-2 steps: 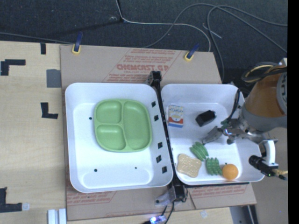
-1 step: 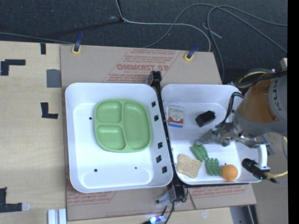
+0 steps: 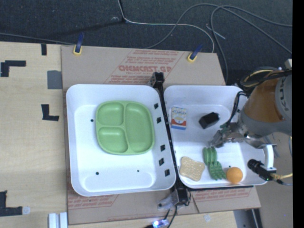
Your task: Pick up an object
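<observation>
Right bin [image 3: 190,91]: green toy [image 3: 213,163] long axis top-to-bottom; hand [image 3: 221,137] above it, grip state unclear

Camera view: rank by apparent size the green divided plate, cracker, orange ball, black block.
Largest to smallest, as they look in the camera view:
1. green divided plate, by far
2. cracker
3. black block and orange ball: too alike to rank.
</observation>
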You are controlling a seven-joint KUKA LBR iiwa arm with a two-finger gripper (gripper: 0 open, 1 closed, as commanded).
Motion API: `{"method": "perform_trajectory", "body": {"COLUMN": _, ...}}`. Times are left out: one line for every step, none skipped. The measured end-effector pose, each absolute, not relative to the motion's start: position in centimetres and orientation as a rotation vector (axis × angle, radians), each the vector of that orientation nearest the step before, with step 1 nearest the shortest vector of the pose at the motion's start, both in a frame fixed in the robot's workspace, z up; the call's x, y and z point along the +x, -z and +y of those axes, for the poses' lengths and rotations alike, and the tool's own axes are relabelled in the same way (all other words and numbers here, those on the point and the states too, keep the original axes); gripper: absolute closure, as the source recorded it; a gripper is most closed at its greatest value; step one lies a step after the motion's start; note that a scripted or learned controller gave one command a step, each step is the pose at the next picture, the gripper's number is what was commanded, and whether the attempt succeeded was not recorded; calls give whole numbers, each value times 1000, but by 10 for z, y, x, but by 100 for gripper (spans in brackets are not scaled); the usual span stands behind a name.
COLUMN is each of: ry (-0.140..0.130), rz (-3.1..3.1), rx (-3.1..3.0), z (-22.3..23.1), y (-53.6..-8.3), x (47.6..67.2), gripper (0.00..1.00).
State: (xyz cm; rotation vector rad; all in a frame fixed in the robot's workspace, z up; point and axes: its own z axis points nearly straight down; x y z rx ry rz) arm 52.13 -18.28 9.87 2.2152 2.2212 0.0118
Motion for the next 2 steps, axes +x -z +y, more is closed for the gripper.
{"method": "perform_trajectory", "body": {"ry": -2, "rz": 2221, "rx": 2218, "z": -187, "y": -159, "x": 528, "gripper": 100}}
{"method": "perform_trajectory", "body": {"ry": -3, "rz": 2221, "rx": 2216, "z": -181, "y": -220, "x": 529, "gripper": 100}}
